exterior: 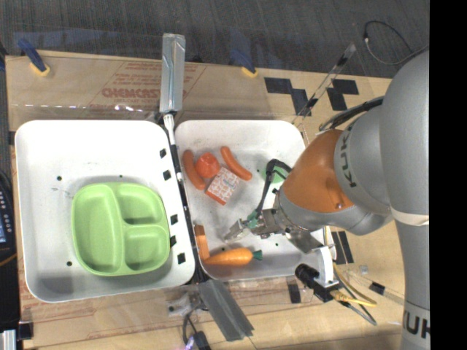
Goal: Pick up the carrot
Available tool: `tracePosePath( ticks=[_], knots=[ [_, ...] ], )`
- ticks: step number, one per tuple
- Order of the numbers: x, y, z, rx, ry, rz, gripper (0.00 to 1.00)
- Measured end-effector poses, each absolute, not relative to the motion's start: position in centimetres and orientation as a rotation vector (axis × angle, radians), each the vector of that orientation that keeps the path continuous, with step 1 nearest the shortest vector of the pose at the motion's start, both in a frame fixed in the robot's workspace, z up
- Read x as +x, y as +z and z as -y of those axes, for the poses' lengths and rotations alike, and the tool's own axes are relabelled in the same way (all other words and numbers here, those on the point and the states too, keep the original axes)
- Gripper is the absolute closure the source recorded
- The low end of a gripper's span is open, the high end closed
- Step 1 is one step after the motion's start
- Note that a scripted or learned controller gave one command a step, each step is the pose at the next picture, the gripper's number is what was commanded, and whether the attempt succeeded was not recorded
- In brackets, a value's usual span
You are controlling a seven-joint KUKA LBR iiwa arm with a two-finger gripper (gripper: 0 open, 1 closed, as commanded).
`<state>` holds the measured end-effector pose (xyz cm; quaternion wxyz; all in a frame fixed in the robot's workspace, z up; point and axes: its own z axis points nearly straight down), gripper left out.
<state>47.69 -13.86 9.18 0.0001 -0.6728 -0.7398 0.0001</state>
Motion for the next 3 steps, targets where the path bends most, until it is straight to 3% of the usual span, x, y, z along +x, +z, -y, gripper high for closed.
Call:
tracePosePath(
  ticks=[1, 2, 3],
  knots=[
    [47.6, 10.0, 15.6, -2.164, 0.003, 2.274, 0.0],
    [47.7, 9.2, 9.6, -2.072, 0.004, 2.365, 0.0],
    [47.6, 9.2, 16.4, -2.021, 0.001, 2.405, 0.0]
  ],
)
